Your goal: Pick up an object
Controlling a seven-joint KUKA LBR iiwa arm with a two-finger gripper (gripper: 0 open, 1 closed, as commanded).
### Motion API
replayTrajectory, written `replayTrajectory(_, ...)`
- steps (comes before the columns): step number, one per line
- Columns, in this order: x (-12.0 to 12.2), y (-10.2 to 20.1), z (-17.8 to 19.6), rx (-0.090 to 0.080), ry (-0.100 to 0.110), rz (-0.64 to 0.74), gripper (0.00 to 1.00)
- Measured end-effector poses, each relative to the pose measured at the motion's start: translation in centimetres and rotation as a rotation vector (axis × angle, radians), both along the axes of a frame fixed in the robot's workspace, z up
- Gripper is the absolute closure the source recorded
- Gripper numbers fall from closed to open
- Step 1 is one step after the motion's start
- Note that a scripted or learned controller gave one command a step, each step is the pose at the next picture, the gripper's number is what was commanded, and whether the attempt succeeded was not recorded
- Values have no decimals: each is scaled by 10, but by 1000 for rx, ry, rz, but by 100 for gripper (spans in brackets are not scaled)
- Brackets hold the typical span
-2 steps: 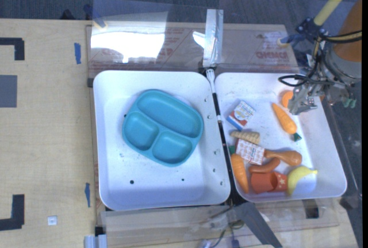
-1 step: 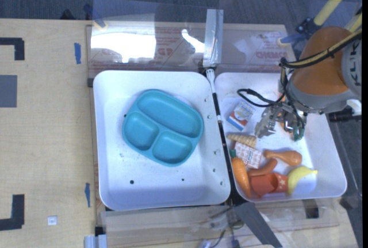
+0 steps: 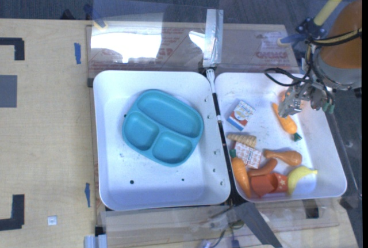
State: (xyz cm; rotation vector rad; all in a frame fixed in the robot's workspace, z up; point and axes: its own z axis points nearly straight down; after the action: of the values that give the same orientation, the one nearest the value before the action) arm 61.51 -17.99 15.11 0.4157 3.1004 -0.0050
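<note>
My gripper [image 3: 292,104] hangs over the far right part of the right bin [image 3: 336,169], reaching in from the right. Directly under and just in front of it lies an orange toy carrot [image 3: 286,121] with a dark green tip; the gripper's lower end overlaps the carrot's far end. Other toys lie in the same bin: a small white carton [image 3: 242,113], a waffle cone [image 3: 242,139], a printed packet [image 3: 249,155], a brown drumstick [image 3: 283,156], an orange piece [image 3: 240,178], a red cup [image 3: 264,184] and a yellow lemon [image 3: 299,175].
The left bin [image 3: 109,172] holds a blue divided plate [image 3: 163,127]. A clear plastic sheet [image 3: 149,39] and a taped upright strip [image 3: 213,34] stand behind the bins. Cables [image 3: 282,75] dangle beside the wrist.
</note>
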Motion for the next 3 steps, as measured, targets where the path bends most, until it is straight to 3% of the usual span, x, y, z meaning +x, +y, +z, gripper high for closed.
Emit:
replayTrajectory(1,23,38,-62,7,4,-229,100)
replayTrajectory(2,22,38,-63,7,6,-229,0)
replayTrajectory(3,-58,14,-62,4,3,-213,0)
